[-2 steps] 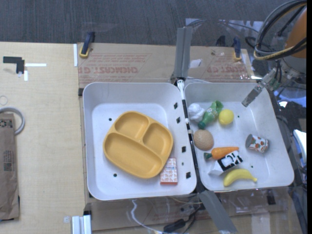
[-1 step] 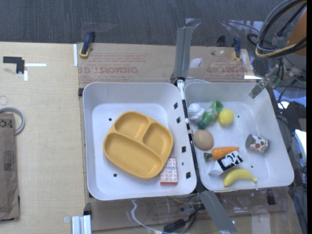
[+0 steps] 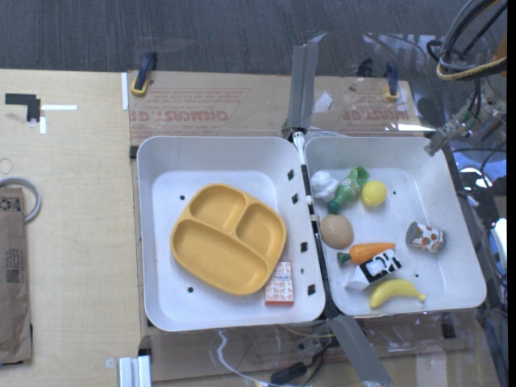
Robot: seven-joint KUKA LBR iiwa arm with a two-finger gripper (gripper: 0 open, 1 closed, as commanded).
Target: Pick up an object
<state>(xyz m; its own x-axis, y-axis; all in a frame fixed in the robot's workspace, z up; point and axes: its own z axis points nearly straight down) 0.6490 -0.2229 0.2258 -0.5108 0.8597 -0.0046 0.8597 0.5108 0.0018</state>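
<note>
Two bins: white and shallow, side by side on the bench; left bin [image 3: 153,216], right bin [image 3: 451,216], their inner walls touching along the middle.
View: the one camera, looking down at a slant.
Left bin contents: a yellow divided plate [image 3: 230,239] lies flat near the centre; a small red and white carton [image 3: 280,285] lies just beside the plate's near right edge, close to the bin's inner wall.
Right bin, far side: a crumpled white object [image 3: 324,185], a green object [image 3: 348,188] leaning against it, and a yellow ball [image 3: 373,193] just to its right.
Right bin, middle: a round brown object [image 3: 337,231] near the inner wall; a small patterned cup [image 3: 425,237] on its side, apart from the others towards the outer wall.
Right bin, near side: a carrot [image 3: 371,251] touching a black and white carton [image 3: 375,268]; a banana [image 3: 395,293] just in front of that carton.
Objects for picking: all resting in the bins; none is lifted.
Gripper state: open or closed cannot be told from this view.
Surroundings: a cardboard sheet [image 3: 193,103] behind the bins, held by two clamps [image 3: 145,72]; cables [image 3: 476,31] at the upper right; a brown paper bag [image 3: 12,272] at the left edge.
</note>
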